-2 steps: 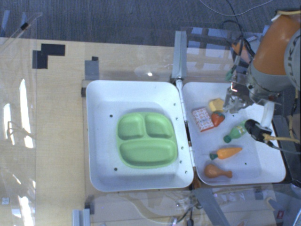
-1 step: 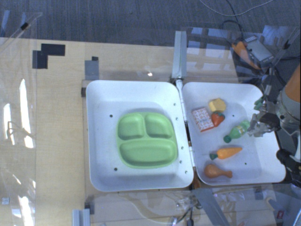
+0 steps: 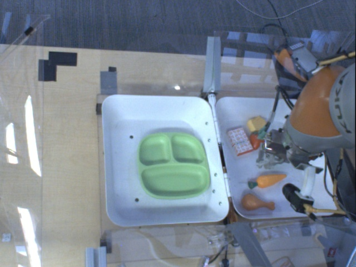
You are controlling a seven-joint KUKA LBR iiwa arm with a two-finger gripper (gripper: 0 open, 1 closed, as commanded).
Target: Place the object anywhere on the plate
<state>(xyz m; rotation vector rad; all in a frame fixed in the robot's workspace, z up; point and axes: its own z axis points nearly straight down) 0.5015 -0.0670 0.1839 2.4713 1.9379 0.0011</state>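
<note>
Carrot toy [image 3: 270,179] lies flat in the right bin [image 3: 239,171], long axis roughly left-right, right end tipped slightly toward the far side, green stub on the left end. Smooth orange plastic, tapered. Gripper [image 3: 271,153] sits just beyond the carrot in this view. Whether it is spread or pressed together can't be made out, and nothing is seen in its grasp. Brown drumstick [image 3: 257,203] is nearby. Green plate [image 3: 146,174] - three compartments, rounded corners - is in the left bin [image 3: 119,149].

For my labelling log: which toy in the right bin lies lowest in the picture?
The brown, drumstick-shaped toy. The orange carrot lies just above it in the view; the yellow block and the patterned card are higher still.
</note>
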